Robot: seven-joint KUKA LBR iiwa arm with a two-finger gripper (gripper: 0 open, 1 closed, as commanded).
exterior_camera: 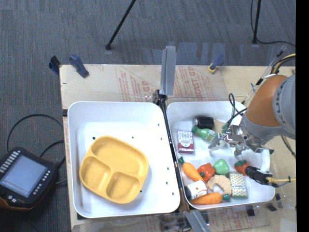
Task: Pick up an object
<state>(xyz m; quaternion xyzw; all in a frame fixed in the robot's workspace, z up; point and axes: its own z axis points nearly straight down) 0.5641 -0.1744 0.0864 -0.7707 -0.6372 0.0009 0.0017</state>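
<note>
My gripper (226, 146) hangs over the middle of the right bin (179, 111), reaching in from the right. Its fingers (214, 142) are spread apart, open, with nothing between them. Just left of it lie a green toy (204, 133) and a black block (205, 122). A small red box (185, 141) lies further left. Below the gripper sit a green round piece (221, 166), a red pepper (206, 170) and an orange carrot (190, 170). A red piece (241, 166) lies at the lower right.
The right bin's front holds a second carrot (208, 198), a white can (195, 190), a tan pastry (222, 182) and a patterned box (238, 185). A yellow divided tray (114, 168) lies in the left bin (77, 124). A grey post (168, 71) stands behind the bins.
</note>
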